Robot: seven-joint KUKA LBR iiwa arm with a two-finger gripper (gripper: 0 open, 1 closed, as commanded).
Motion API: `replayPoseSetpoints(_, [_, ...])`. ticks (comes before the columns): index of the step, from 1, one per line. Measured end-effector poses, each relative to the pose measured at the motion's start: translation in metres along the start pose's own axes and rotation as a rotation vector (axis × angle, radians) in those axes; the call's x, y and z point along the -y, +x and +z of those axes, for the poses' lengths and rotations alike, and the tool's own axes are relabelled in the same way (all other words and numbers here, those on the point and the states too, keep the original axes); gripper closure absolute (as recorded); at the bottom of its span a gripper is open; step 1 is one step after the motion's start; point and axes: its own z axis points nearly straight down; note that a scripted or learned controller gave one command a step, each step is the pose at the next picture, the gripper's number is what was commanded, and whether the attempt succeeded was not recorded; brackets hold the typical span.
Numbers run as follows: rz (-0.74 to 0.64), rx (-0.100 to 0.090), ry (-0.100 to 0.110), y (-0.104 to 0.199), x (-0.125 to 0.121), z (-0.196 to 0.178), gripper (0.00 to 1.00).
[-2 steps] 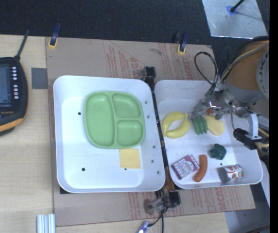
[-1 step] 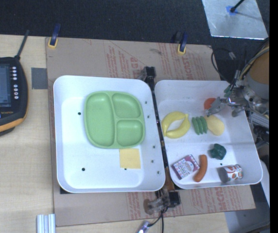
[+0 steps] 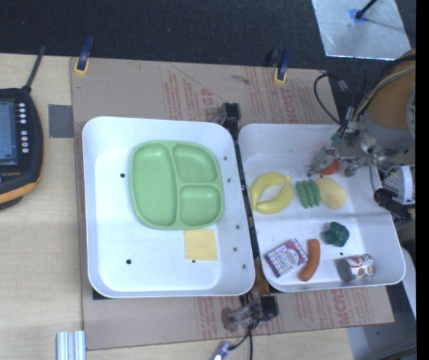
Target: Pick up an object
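Note:
My gripper point(image 3: 337, 162) is down in the right bin point(image 3: 394, 235), at its far right part, below the grey arm with the orange band point(image 3: 391, 103). Its fingers stand spread apart, open. A small orange-red piece point(image 3: 331, 169) lies on the bin floor between them. Just in front of it lie a yellow lemon point(image 3: 334, 193), a green ridged vegetable point(image 3: 307, 193) and a yellow banana-like piece point(image 3: 270, 192). Nearer the front are a dark green lump point(image 3: 336, 234), a sausage point(image 3: 310, 259), a red packet point(image 3: 285, 257) and a small carton point(image 3: 356, 268).
The left bin point(image 3: 106, 223) holds a green divided plate point(image 3: 176, 184) and a flat yellow square point(image 3: 200, 244). A teach pendant point(image 3: 3, 145) lies on the bench at far left. Cables point(image 3: 333, 96) hang beside the arm.

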Motion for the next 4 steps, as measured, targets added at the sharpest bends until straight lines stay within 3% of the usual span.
replayPoseSetpoints(2, [0.001,0.0,0.003,0.026,0.031,-0.019,0.0])
replayPoseSetpoints(3, [0.0,-0.001,0.0,0.0,-0.002,0.0,0.0])
replayPoseSetpoints(4, [0.002,-0.001,0.002,0.01,0.011,-0.008,0.0])
